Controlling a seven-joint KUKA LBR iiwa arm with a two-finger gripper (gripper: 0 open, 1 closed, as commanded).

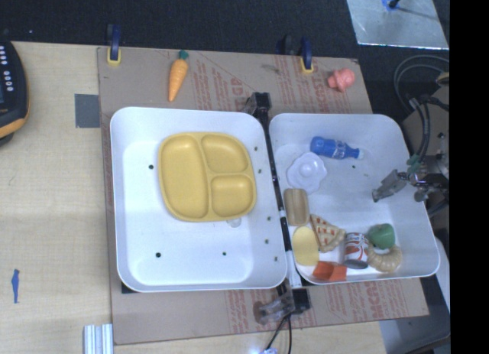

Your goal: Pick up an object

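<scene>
Toys (344, 249) heaped in right bin's (412, 215) near corner; claw (386, 188) low at right wall, grip unclear.

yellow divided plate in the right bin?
No, the yellow divided plate lies in the left bin; the right bin holds the blue bottle and small toys.

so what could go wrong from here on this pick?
1. Items in the right bin crowd its near edge: green toy, can, ring, pizza slice touch or overlap, so the pincer may nudge neighbours or grab two.
2. The pincer sits at the bin's right wall; descending there might clip the rim.
</scene>
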